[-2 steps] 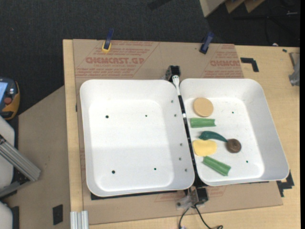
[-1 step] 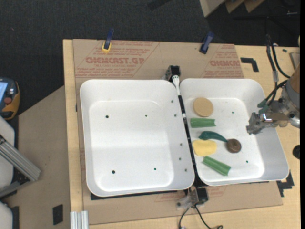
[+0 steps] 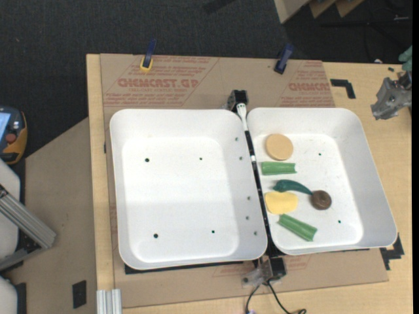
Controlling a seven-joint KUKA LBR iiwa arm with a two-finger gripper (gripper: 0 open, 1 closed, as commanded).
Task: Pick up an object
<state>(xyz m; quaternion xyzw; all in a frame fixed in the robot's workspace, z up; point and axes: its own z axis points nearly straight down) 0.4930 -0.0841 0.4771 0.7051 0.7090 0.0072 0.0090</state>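
Objects for picking, six in number, all lie in the right bin (image 3: 366, 169), gathered toward its left half close to the divide between the two bins. Item one: a round tan disc (image 3: 279, 146), flat, nearest the far side. Item two: a short green bar (image 3: 278, 168), lying crosswise just below the disc and apart from it. Item three: a dark teal curved piece (image 3: 292, 186), its tail running rightward. Item four: a small brown round piece (image 3: 321, 200), at the tip of that tail, touching it or nearly so. Item five: a yellow lump (image 3: 281, 203), directly under the teal piece and seemingly in contact with it. Item six: a second green bar (image 3: 298, 227), tilted, nearest the front, just beside the yellow lump. Left bin (image 3: 131, 175): white, shallow, with small dark dots on its floor. Both bins rest on a brown cardboard sheet (image 3: 170, 77) printed with red lettering, fixed at its far edge by a yellow-and-blue clamp (image 3: 148, 57) and a blue clamp (image 3: 284, 57). Gripper (image 3: 390, 101): at the right edge, outside the right bin and beyond its far right corner, well apart from every item; whether it is released or clenched cannot be told, and nothing is seen in it.
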